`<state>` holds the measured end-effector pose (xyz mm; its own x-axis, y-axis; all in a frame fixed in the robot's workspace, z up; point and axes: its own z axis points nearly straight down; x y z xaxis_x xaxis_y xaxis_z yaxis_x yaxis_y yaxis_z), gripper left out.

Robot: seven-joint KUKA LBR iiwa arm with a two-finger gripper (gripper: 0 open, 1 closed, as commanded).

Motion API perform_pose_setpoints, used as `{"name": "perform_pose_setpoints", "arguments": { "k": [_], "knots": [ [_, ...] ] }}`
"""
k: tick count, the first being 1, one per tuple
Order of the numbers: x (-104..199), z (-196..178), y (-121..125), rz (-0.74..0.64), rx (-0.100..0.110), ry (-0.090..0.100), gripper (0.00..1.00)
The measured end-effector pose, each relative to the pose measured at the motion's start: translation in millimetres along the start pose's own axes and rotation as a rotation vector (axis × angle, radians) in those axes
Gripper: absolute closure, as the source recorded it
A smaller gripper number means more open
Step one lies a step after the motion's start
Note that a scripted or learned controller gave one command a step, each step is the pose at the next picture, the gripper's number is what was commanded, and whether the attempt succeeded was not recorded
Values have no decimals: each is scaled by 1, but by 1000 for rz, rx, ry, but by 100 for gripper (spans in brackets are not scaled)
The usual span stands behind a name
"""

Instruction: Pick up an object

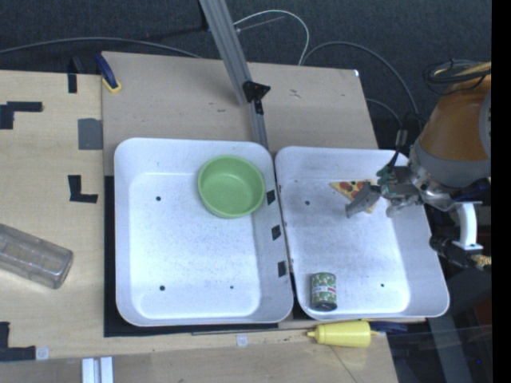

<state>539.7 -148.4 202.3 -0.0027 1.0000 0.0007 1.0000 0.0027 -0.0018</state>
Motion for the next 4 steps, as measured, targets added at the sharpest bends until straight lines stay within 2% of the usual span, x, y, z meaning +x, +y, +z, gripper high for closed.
{"name": "perform_pose_setpoints", "arguments": {
  "k": [1,2,3,4],
  "knots": [
    [0,0,0,0,0,0,0],
    [6,63,0,1,6,0,0],
    [7,113,0,1,-2,-3,0],
    [8,102,0,0,-1,0,100]
  ]
}}
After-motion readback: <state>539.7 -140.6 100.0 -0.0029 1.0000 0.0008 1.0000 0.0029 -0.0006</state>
